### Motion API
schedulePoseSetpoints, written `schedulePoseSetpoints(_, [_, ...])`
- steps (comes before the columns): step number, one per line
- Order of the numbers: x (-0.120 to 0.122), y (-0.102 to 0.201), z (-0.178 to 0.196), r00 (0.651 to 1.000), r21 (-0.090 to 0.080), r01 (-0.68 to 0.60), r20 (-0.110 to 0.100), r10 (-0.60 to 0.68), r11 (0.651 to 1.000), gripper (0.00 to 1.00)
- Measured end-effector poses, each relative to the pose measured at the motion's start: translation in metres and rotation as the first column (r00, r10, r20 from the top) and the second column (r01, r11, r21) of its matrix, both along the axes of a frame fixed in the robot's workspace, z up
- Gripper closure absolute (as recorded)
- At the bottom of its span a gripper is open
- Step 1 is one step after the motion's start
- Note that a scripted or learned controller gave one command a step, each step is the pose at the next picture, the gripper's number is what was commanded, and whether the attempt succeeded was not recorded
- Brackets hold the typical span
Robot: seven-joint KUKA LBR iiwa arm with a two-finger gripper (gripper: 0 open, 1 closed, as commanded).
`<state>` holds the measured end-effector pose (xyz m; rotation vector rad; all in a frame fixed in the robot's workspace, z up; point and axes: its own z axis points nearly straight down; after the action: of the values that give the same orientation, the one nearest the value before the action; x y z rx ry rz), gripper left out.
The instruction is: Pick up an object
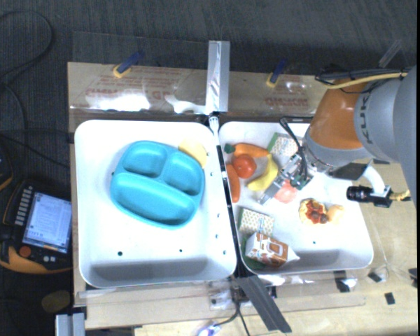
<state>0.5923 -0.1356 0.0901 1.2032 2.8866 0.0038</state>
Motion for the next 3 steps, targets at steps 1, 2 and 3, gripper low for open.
schedulePoseSetpoints(1, [-0.022, 0.003, 0.001, 0.979, -0.007, -0.205, 0.002, 0.205, 0.979, 0.0])
schedulePoseSetpoints(2, [0.032, -0.011, -0.001, 0.912, 0.003, 0.41, -0.004, -0.41, 0.912, 0.0])
schedulePoseSetpoints(3, [0.033, -0.012, 0.01, 0.913, -0.001, 0.409, 0.001, -0.409, 0.913, 1.0])
